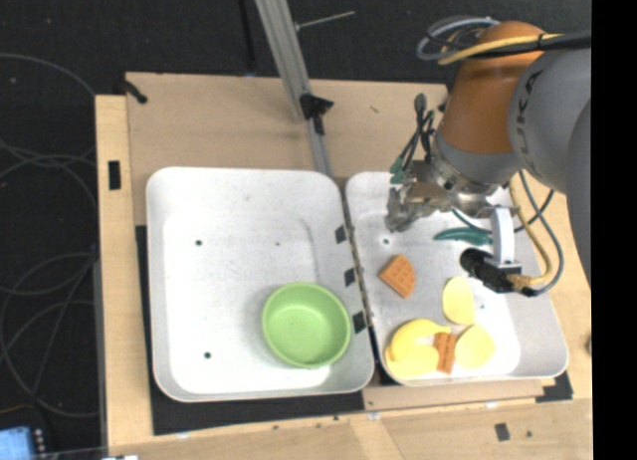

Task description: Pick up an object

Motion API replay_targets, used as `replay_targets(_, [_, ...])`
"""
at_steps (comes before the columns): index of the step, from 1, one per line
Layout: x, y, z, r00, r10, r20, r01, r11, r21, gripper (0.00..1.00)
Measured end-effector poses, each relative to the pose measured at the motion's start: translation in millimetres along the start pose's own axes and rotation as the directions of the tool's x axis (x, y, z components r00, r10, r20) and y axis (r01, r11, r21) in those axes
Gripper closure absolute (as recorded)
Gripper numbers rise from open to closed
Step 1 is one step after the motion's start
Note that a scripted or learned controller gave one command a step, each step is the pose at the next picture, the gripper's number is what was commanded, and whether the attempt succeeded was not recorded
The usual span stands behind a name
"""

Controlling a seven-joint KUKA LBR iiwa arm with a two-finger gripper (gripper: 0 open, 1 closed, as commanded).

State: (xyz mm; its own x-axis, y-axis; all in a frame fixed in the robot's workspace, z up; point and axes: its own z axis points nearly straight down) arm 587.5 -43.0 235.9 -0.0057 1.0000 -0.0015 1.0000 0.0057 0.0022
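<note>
While the grey arm with the orange band reaches in from the right, its two-finger gripper hangs over the upper left part of the right shallow white bin. Finger spacing cannot be determined, and no object is seen between the fingers. The left shallow white bin contains a round green plastic bowl near its lower right corner. In the right bin, a yellow plate-like object lies at the lower edge, a pale yellow disc just above it. An orange waffle-textured square lies below the gripper, apart from it.
</note>
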Motion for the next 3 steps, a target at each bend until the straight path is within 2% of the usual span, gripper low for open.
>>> replay_targets(1, [51,27,-12,1.000,-0.003,-0.003,0.003,1.000,-0.001,1.00])
replay_targets(2, [92,51,1,1.000,0.000,-0.001,0.000,1.000,0.000,1.00])
replay_targets(3, [89,51,0,1.000,0.002,0.002,-0.002,1.000,0.002,0.00])
